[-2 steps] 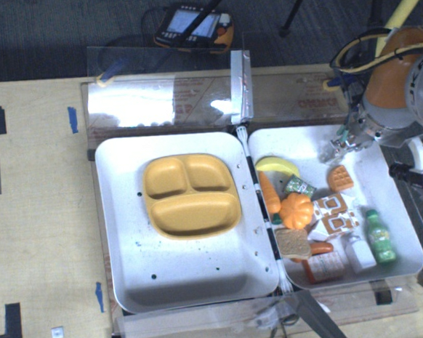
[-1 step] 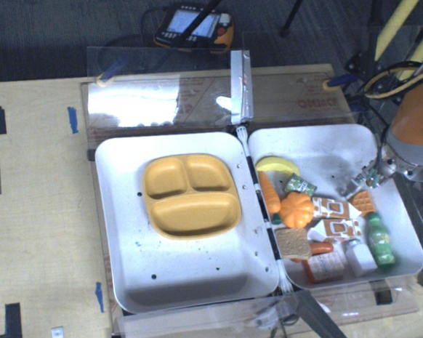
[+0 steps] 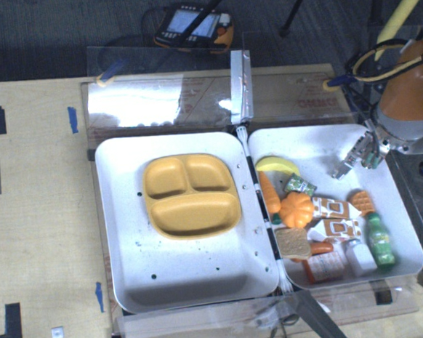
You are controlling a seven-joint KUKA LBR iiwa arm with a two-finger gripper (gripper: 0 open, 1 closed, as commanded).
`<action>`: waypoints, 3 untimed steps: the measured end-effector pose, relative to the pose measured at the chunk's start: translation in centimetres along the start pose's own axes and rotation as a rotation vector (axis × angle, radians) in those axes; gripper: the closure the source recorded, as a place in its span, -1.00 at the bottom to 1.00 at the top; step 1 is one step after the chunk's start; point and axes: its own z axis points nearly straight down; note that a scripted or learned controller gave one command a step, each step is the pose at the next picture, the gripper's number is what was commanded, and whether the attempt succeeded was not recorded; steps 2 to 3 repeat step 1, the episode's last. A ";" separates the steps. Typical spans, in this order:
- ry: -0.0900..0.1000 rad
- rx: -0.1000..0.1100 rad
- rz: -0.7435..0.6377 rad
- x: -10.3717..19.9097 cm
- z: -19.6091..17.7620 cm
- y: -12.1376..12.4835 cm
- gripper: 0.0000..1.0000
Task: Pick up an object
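The jaws hang over the upper right part of the right bin, tilted down toward the left, and whether they are parted or closed cannot be told; nothing shows between them. The things to pick lie below and to the left of them, well apart from the tips.

Nearest is one banana, lying roughly level, its long axis running left to right near the bin's inner wall. One carrot lies just below it, long axis running top to bottom along that wall. One small orange pumpkin sits beside the carrot, with a small green-labelled packet just above it. One patterned orange-and-white carton lies to the pumpkin's right, slanting down toward the right. One green bottle lies by the right wall, its long axis nearly up and down, cap toward the top. One small orange-brown piece rests just above the bottle. One brown slice like bread lies under the pumpkin, and one white container with red print lies near the bottom edge.

The left bin holds one yellow divided tray with three compartments, its long side running left to right. Both bins stand side by side on the desk.
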 end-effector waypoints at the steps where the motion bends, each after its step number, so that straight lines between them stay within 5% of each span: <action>1: -0.002 -0.001 -0.236 -1.7 -0.1 2.0 1.00; 3: -0.002 -0.001 -0.236 -1.7 -0.1 2.0 1.00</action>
